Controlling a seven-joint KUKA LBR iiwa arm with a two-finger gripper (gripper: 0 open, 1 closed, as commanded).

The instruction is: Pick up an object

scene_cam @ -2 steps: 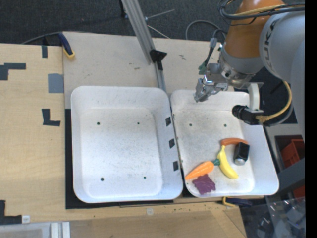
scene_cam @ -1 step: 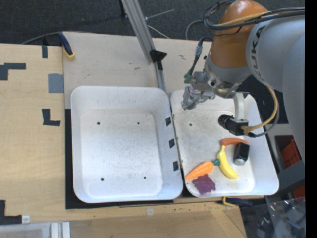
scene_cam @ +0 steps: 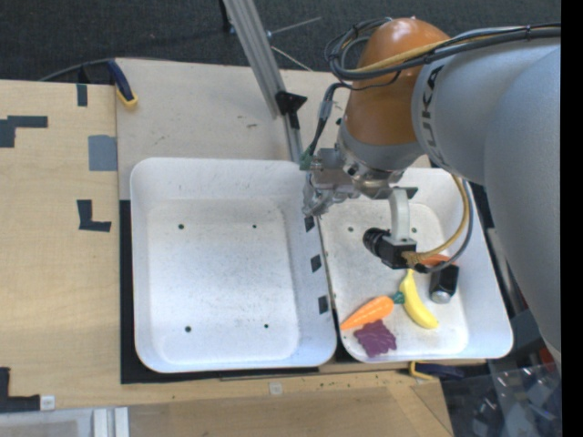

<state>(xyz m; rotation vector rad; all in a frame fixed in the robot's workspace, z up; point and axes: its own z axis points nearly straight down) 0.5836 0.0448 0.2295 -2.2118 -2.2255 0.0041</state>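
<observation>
wooden bench (scene_cam: 46,244), dark carpet (scene_cam: 137,7) beyond — tool (scene_cam: 317,198) at rim of right bin (scene_cam: 351,248), grip unclear.

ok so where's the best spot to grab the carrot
Probably its middle, from straight above, closing across its narrow width. The carrot lies flat and slanted in the right bin, thick end beside the banana, with the purple piece close along its near side, so a sideways approach looks crowded.
</observation>
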